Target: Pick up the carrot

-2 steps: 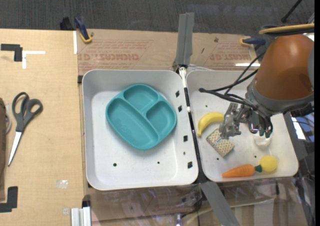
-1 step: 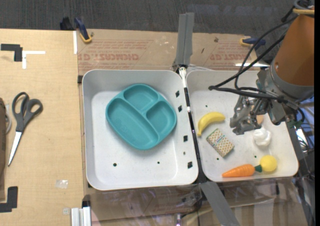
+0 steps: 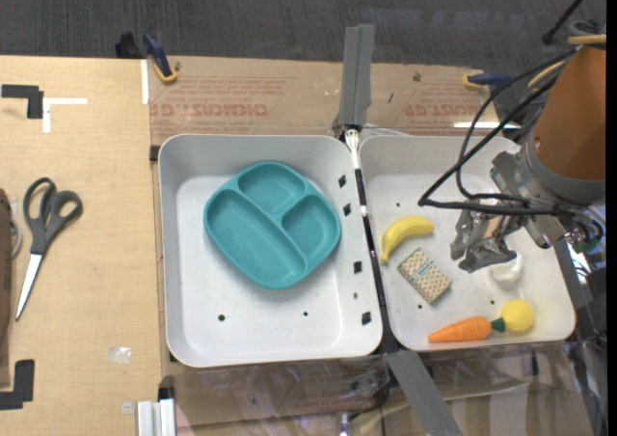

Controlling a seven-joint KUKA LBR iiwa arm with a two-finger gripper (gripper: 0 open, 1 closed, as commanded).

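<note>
the grey metal two-finger claw (image 3: 479,249) is seen low in the right shallow white bin (image 3: 386,159); how far it is parted cannot be told. the orange plastic carrot (image 3: 463,330) is found nearer the front wall, beside a yellow lemon (image 3: 519,315).

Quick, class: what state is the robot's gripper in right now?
Gripper: above the right bin, apart from the carrot; open or closed cannot be told.

The carrot (image 3: 461,330) was orange with a green top, the lemon (image 3: 518,316) and banana (image 3: 406,232) yellow, the divided plate (image 3: 273,224) teal, the bins (image 3: 183,260) white.
</note>
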